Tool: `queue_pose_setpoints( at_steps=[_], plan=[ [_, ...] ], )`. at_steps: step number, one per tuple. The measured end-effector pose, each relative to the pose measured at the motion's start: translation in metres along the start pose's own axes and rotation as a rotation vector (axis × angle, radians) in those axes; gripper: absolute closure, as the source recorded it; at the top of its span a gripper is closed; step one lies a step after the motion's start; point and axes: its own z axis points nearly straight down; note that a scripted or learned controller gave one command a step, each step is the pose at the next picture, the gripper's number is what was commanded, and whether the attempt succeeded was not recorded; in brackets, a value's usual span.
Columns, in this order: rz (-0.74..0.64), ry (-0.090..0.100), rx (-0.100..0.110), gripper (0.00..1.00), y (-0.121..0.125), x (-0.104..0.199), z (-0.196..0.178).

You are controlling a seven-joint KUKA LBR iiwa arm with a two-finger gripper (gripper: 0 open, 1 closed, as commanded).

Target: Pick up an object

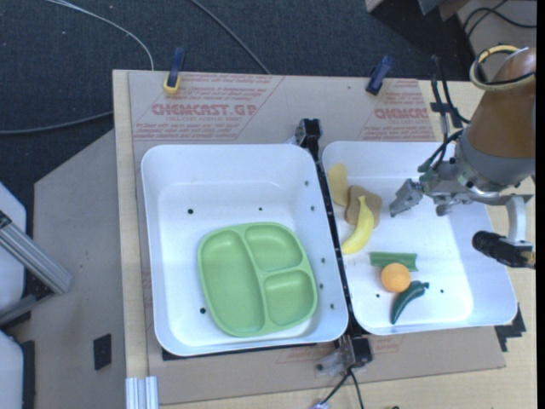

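Banana (361,226) in the right bin (477,305), curved, lying close along the bin's left wall, far end tucked against a brown piece (353,201) and a pale yellow piece (339,181) just beyond it

Likely trouble from here, as a judgement: crowded at the far end, so a closing grasp there could catch the brown piece too or nudge both aside; close to the wall, so little room on the left for a clean straddle; curved and smooth, so apt to roll or slip out if taken off-centre. Safer toward the nearer, freer half

Gripper (407,198) to the right of the banana and slightly farther back, near but apart from it, nothing seen in its grasp; open or closed impossible to tell at this angle. Seems above the bin floor rather than down on it, though height hard to judge

Nearer in the same bin: green flat piece (393,261), orange ball (394,277) touching its near edge, green pepper (408,301) just beside the ball, all near and slightly left of the gripper

Further left: left bin (170,177) holding a green divided plate (255,277), well apart from the gripper. Both bins side by side on the surface (128,228)
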Motion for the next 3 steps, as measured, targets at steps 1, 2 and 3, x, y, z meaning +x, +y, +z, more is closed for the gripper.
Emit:
queue_pose_setpoints(
  at_steps=[1,2,3],
  plan=[
    [-0.001,0.001,0.004,0.00,0.000,0.003,0.043],
    [0.000,-0.001,-0.003,1.00,0.002,0.002,0.030],
    [-0.002,-0.004,-0.011,1.00,0.011,0.003,-0.017]
  ],
)
